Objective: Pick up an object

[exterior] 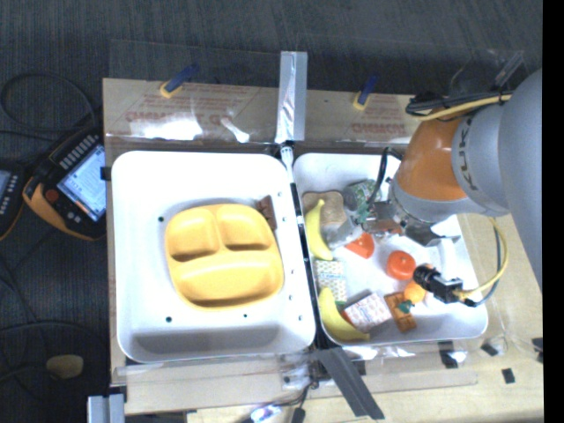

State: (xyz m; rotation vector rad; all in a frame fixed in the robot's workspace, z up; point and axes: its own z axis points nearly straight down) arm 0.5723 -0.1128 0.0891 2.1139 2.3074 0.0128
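Gripper (368,221) low in right bin (471,324) among bananas (315,227) and tomato (401,263); finger state cannot be told. Yellow tray (224,254) in left bin (141,236).

- both bins (132,324): white plastic, smooth, slight sheen;
- yellow tray (225,254): moulded plastic, glossy;
- bananas (339,317): smooth, look plastic;
- arm (520,139): matt grey casing; orange band (432,166) glossy;
- worktop (203,108): brown cardboard-like sheet under clear film;
- floor (264,16): dark, rough carpet
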